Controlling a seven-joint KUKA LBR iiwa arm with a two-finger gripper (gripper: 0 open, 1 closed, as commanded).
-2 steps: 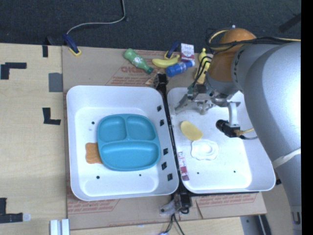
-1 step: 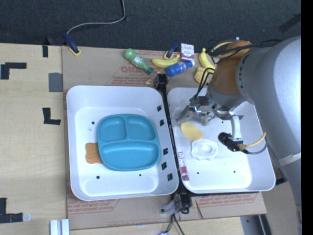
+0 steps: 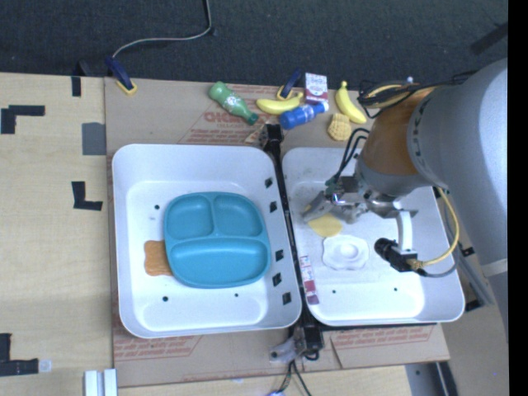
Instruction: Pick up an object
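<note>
Because it fills most of the left bin [image 3: 132, 172], the blue plate [image 3: 218, 239] lies flat on an orange slab [image 3: 153, 258] peeking out at its left edge. In the right bin [image 3: 429, 304] the gripper [image 3: 320, 207] hangs low over a yellow piece [image 3: 327, 225], apparently its target, a white lid [image 3: 345, 253] just beside. Whether it is closed cannot be told.
</note>
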